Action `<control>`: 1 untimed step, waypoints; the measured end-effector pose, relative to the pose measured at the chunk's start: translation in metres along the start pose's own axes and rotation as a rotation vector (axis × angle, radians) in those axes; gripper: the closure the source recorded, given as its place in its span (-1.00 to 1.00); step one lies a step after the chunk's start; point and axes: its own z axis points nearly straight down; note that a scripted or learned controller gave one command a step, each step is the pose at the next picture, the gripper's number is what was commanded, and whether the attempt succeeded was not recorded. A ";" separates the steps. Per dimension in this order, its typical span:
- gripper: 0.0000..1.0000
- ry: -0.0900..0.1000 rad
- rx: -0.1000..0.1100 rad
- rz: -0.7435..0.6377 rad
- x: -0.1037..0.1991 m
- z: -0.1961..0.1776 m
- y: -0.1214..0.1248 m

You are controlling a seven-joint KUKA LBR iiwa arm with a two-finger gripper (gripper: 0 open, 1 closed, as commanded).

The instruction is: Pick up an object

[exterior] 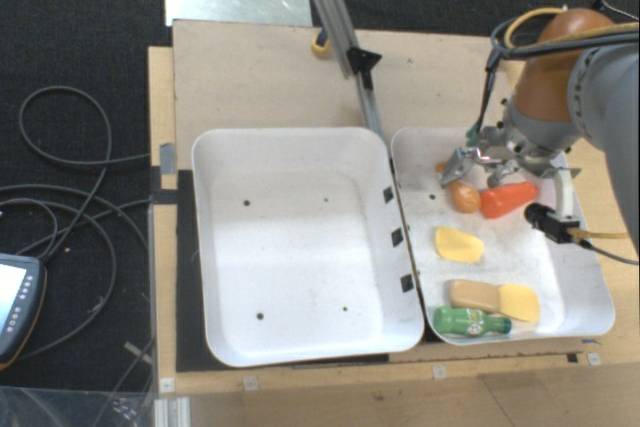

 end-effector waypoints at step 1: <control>-1.00 0.000 -0.001 0.000 0.000 0.031 0.000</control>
